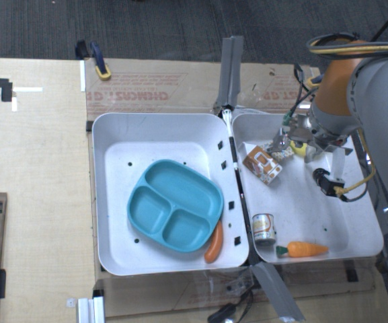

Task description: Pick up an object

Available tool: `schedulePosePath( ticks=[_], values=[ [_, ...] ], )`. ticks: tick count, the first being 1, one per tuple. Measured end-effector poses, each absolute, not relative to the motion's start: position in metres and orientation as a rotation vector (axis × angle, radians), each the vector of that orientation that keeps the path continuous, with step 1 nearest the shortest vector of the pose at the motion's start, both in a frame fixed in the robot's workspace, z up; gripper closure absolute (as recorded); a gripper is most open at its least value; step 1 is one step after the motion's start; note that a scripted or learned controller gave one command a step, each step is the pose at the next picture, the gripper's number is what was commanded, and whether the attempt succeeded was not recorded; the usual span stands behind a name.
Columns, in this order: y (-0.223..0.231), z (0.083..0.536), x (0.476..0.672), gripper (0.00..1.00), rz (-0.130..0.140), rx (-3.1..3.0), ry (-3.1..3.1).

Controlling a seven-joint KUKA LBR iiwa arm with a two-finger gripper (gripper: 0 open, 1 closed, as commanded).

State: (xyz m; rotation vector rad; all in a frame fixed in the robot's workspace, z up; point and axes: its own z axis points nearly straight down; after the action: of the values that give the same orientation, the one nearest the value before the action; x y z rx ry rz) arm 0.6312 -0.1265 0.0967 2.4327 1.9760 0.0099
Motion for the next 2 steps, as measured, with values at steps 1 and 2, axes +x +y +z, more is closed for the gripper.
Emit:
schedulePosePath(
  ticks=[1,2],
  values=[
    [-0.112,0.096,0.640,0.00,0.006,2.553,1.819],
    [-0.131,0.109,0.639,0.00,-0.003,2.669,1.656]
  ],
)
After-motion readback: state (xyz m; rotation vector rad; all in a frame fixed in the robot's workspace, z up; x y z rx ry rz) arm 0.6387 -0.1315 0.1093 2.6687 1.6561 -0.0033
